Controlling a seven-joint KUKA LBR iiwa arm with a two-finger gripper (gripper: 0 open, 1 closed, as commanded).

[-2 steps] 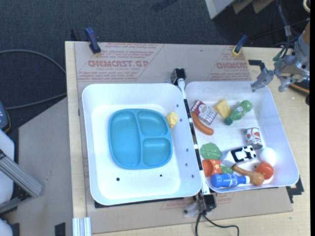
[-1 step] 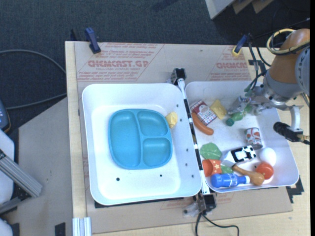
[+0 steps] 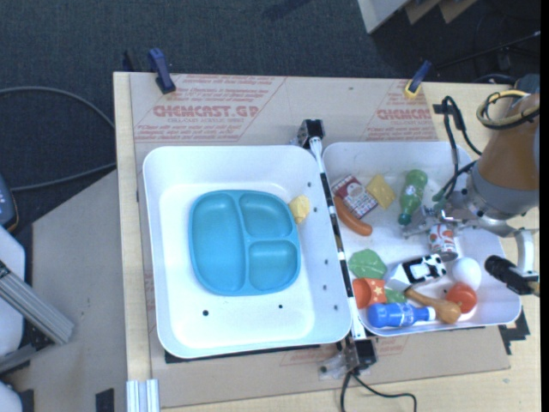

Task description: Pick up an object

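While the wooden bench [image 3: 257, 101] sits on dark carpet with red lettering printed along its far edge, the right bin [image 3: 506, 316] holds a heap of toy food that serves as the pick targets. A green bottle [image 3: 413, 193] lies tilted near the middle of that bin, a hot dog [image 3: 353, 217] lies to the left of the bottle, and a yellow wedge [image 3: 381, 191] lies between the two. A blue bottle [image 3: 396, 316] lies along the near wall of the right bin, with a red tomato [image 3: 463, 298] and a white egg [image 3: 467, 272] beside it. Just right of the green bottle, the gripper [image 3: 442, 230] hangs low over the clutter; whether it is spread or closed, I cannot tell. Left of the right bin, the left bin [image 3: 171, 230] carries a blue divided plate [image 3: 244, 240] and a small yellow piece [image 3: 300, 209].
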